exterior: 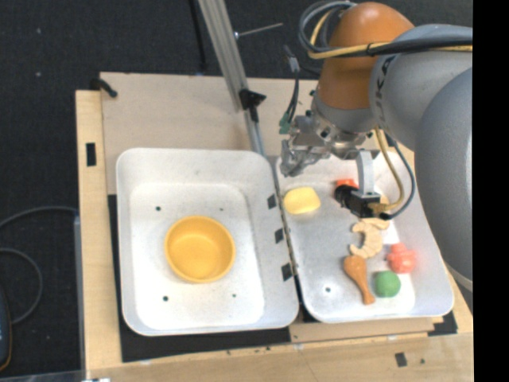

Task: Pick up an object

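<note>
Lemon (301, 201) by right bin's (425, 293) left wall, far half; just nearside of tool (296, 161), slightly right. Tool over far-left corner; opening unclear, nothing visibly held.

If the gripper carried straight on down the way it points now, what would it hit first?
Probably the right bin's bare floor near its upper left corner, just above the pale yellow object. The gripper appears offset from that object, though depth is hard to judge from this slanted view.
</note>
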`<state>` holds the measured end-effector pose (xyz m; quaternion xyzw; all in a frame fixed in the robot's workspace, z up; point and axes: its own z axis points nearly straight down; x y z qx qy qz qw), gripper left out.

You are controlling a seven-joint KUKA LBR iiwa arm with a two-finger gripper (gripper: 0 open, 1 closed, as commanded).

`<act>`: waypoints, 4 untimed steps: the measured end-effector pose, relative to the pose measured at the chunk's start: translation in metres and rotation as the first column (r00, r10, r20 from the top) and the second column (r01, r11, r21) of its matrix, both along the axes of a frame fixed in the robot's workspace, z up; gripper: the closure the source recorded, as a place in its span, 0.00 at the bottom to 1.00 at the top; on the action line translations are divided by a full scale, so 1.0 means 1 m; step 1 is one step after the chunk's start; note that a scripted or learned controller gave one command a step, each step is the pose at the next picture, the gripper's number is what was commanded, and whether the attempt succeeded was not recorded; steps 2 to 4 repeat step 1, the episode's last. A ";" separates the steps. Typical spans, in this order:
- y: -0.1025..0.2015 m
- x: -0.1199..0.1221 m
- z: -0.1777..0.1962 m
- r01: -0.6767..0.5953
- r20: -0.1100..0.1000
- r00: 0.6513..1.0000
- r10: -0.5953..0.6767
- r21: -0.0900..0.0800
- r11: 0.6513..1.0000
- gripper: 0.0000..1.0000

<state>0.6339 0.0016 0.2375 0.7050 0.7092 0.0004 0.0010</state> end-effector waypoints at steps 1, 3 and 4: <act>0.048 0.013 -0.009 0.000 0.000 1.000 0.000 0.000 1.000 1.00; 0.048 0.013 -0.009 0.000 0.000 1.000 0.000 0.000 1.000 1.00; 0.048 0.013 -0.009 0.000 0.000 1.000 0.000 0.000 1.000 1.00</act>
